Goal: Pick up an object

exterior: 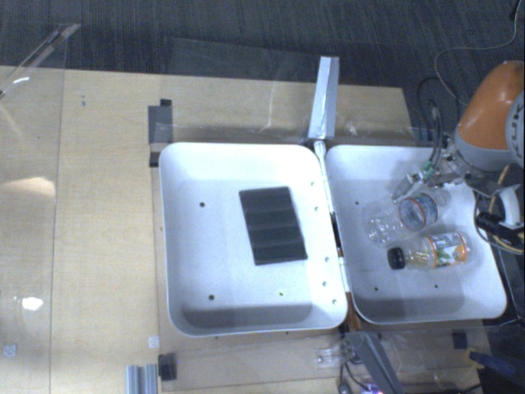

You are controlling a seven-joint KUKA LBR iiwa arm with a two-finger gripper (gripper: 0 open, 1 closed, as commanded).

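The right bin (361, 302) holds a small bottle (433, 251) lying on its side, with a black cap pointing left and a yellow-green label. Just above it is a clear plastic jar (418, 212) with a bluish rim, and beside that a clear cup (381, 226). My gripper (413, 187) hangs low over the far part of this bin, right above the clear jar, slanting down to the left from the orange-banded wrist (488, 117). A flat black ridged block (273, 225) lies in the middle of the left bin (189, 220).
A metal divider post (324, 97) stands behind the seam between the bins. Cables (496, 220) run along the right bin's right edge. A transparent sheet (33, 195) covers the wooden bench on the left.
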